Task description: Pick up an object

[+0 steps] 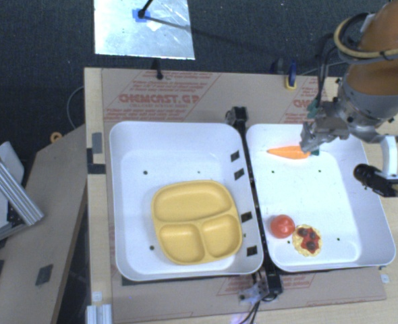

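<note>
Gripper: the gripper sits at the carrot's right end; I cannot tell its state or whether it grips.
Carrot: the carrot, an orange taper, lies at twelve o'clock in the right bin.
Others: a red tomato and a small pizza at six o'clock.
Left bin: the left bin bears a yellow three-compartment plate.
Surface: the bench is printed board.
</note>
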Controlling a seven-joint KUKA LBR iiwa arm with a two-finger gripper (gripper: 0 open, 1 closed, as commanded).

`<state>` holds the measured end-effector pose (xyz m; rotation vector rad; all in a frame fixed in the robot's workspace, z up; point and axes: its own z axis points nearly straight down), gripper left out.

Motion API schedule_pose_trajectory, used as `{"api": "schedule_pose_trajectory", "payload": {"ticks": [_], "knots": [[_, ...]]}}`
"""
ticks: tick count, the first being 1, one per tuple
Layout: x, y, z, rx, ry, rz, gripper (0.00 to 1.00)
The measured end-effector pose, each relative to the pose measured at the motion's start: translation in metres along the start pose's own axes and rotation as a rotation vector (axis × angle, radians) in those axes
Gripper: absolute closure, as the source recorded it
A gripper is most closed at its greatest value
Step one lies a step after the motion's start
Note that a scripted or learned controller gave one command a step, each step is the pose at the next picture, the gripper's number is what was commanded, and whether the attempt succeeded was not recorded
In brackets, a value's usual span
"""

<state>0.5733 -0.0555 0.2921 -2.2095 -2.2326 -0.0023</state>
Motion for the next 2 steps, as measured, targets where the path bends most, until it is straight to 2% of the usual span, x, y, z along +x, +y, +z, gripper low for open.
{"api": "schedule_pose_trajectory", "payload": {"ticks": [2], "knots": [[0.114,0.01,0.03,0.0,0.0,0.0,1.0]]}}
